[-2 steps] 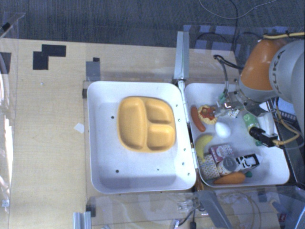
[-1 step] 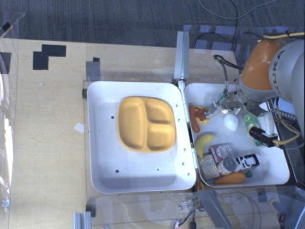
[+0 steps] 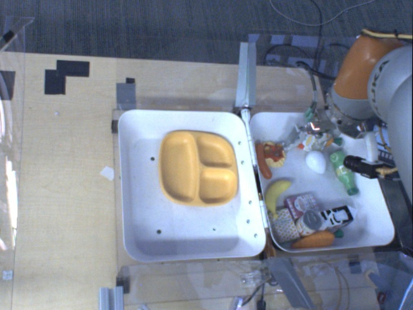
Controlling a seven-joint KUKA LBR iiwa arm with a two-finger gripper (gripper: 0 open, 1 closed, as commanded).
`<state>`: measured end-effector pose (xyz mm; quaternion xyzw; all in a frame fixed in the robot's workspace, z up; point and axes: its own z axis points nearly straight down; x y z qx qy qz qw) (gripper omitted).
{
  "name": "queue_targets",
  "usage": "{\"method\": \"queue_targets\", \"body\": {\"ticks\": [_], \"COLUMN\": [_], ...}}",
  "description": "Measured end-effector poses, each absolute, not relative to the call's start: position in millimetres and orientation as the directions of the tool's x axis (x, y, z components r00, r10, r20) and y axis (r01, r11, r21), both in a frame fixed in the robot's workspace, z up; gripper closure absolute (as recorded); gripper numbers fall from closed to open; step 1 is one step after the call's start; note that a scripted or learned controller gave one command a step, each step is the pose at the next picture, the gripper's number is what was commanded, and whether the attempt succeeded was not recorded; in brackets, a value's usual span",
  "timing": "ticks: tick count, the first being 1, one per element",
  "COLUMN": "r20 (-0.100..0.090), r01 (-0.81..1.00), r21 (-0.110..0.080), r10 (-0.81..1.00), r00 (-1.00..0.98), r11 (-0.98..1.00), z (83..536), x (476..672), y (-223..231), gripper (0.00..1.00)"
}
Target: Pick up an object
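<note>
One white egg, smooth, oval, beside green bottle.

A single fixed camera looks down at a slant on the surface, taking in both bins from moderately near.

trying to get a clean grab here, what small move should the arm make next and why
Probably shift the claw slightly toward the white egg and descend. It hovers at the far edge of the right bin, above small clutter, while the egg lies just nearer with open floor around it, apart from the green bottle.
</note>
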<state>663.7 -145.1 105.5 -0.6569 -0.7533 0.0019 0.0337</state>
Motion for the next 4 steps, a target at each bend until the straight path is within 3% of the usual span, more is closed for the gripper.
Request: {"method": "queue_targets", "body": {"ticks": [1,2,3,4], "r20": [0.053,0.029,0.053,0.032], "r01": [0.991,0.991,0.989,0.992], "r21": [-0.048,-0.051,-0.064,-0.057], "r10": [0.991,0.992,0.990,0.993], "r00": [-0.119,-0.124,-0.133,-0.113], "r11": [0.122,0.125,0.137,0.115], "z": [103,114,113,90], "x": [666.1,664.5,664.4,660.3], "y": [-157,-165,-152,-152], "gripper": [0.00,1.00,0.00,0.00]}}
